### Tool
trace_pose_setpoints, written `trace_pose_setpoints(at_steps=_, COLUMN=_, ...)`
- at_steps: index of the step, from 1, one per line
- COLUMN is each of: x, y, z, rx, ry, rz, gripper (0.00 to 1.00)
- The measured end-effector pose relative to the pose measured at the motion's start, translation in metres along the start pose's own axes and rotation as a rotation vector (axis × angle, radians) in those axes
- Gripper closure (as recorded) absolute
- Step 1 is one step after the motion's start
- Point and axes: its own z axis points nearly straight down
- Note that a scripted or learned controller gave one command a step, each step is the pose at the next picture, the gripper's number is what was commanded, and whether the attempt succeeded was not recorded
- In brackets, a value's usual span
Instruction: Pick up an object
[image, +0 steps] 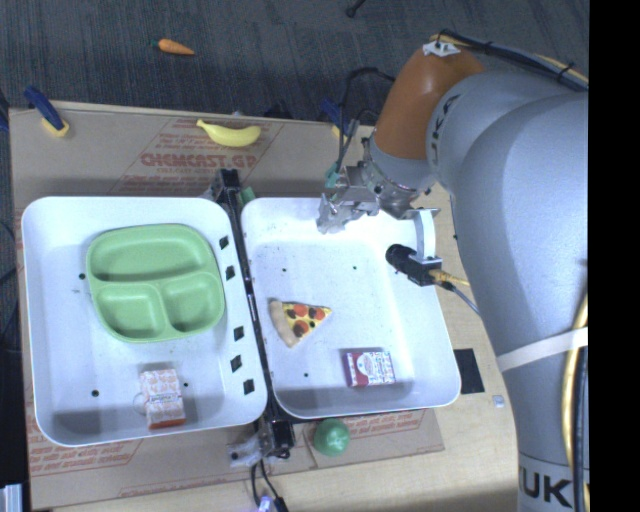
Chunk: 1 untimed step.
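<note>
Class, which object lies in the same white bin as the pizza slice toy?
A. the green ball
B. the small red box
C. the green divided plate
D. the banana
B: the small red box lies in the right bin near the pizza slice.

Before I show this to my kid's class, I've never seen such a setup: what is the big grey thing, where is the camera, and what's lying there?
The big grey thing with the orange band is a robot arm, reaching in from the right. At its tip is the claw, hovering over the far edge of the right bin; nothing can be seen between its fingers. The one camera looks down on the bench at a slant.

Two shallow white bins sit side by side. The left bin holds a green divided tray and a small packet. The right bin holds a toy pizza slice and a small red box.

Outside the bins lie a banana and a green ball.
</note>
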Motion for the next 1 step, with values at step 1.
trace_pose_setpoints(at_steps=1, x=0.0002, y=-0.0001, z=0.0002, rx=0.001, ry=0.0, rz=-0.001, gripper=0.0)
